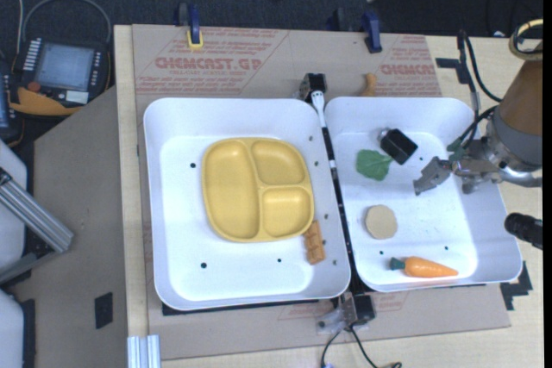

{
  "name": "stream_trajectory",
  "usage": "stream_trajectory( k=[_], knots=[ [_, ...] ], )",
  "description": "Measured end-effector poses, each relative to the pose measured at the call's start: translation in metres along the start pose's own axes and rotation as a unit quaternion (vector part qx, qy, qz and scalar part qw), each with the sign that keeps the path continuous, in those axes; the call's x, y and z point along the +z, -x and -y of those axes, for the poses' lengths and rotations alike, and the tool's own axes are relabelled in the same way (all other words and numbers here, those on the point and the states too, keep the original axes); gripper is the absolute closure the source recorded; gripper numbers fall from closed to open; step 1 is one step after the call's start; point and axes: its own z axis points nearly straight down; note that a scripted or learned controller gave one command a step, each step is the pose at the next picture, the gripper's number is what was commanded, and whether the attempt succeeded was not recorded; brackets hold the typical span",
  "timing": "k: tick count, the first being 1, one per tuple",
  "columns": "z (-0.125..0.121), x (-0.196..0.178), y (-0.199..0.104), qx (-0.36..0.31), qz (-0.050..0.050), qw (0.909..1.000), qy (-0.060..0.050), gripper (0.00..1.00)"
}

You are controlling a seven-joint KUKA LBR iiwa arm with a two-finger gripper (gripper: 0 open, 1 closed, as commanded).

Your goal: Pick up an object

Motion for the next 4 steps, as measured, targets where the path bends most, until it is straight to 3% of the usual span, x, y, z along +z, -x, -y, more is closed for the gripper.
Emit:
stream_trajectory(
  k=[1, 3, 4],
  knots=[
    [-0.003, -0.006, 0.0, -0.002, 0.001, 1.0, 0.006, 0.0],
    [0.011, 0.089, 0.006, -0.001, 0.0, 1.0, 0.003, 0.0],
    [0.011, 0.109, 0.005, -0.001, 0.001, 1.0, 0.005, 0.0]
  ],
)
